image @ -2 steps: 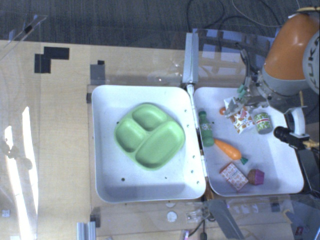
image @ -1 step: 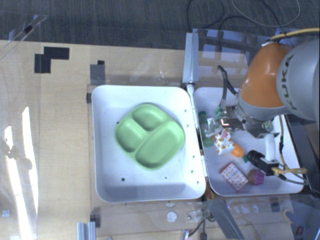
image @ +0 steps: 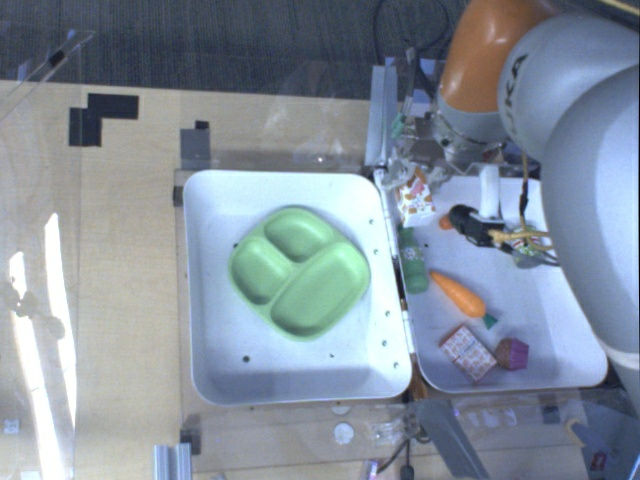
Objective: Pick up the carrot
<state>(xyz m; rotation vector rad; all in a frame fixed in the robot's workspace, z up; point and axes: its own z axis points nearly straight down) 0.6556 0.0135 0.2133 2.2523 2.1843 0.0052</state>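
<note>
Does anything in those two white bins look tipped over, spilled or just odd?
Nothing looks spilled or broken. The green divided plate sits flat in the left bin. The carrot lies loose on its side in the right bin, beside a green bottle also lying down.

wooden bench [image: 110, 298], two white bins [image: 290, 373]

carrot [image: 458, 293] in right bin [image: 560, 368], plate [image: 300, 272] in left bin [image: 215, 358]

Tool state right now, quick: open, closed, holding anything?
Tool: cannot be told; it sits at the right bin's far left corner, apart from the carrot, which lies loose on the bin floor.
</note>
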